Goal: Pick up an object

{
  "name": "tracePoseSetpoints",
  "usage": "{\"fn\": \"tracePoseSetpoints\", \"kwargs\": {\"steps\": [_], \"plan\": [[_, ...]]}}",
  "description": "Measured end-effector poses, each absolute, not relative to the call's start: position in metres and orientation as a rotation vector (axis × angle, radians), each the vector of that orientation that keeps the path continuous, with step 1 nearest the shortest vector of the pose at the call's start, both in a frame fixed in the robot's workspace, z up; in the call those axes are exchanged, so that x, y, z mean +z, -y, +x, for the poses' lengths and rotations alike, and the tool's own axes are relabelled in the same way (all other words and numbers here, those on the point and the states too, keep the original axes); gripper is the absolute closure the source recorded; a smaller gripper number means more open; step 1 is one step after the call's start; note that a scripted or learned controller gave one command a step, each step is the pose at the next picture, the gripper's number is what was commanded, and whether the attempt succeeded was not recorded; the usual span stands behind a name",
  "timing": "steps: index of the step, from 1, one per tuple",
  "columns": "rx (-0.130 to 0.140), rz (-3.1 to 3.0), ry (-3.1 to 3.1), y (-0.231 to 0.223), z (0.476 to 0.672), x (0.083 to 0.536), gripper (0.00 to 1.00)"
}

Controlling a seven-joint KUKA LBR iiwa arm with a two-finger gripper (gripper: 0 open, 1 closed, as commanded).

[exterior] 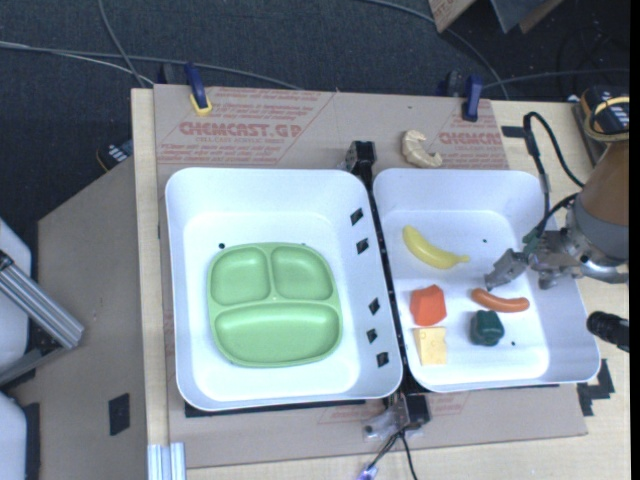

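Observation:
The right bin (pixel 455 193) holds a yellow banana (pixel 432 249), a red-orange pepper-like piece (pixel 428 305), a pale yellow block (pixel 432 346), a dark green lump (pixel 487 328) and an orange-red sausage (pixel 500 302). My gripper (pixel 523 274) hangs over the bin's right half, just above the sausage. It stands open, with nothing between its fingers. One fingertip (pixel 499 271) points down-left toward the sausage's left end.
The left bin (pixel 190 218) carries a green divided plate (pixel 274 303). A beige toy (pixel 421 149) lies on the cardboard behind the right bin. Clamps and cables sit along the bench's back edge, and a black divider with clips runs between the bins.

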State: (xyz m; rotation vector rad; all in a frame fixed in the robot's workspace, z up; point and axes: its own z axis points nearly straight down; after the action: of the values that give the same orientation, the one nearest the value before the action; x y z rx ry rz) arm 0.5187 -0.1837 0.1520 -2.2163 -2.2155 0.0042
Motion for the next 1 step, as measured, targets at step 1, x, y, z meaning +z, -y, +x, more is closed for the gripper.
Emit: {"fn": "tracePoseSetpoints", "kwargs": {"steps": [1], "plan": [[0.004,-2.216,2.216,0.1777,0.5151,0.0899,0.00]]}}
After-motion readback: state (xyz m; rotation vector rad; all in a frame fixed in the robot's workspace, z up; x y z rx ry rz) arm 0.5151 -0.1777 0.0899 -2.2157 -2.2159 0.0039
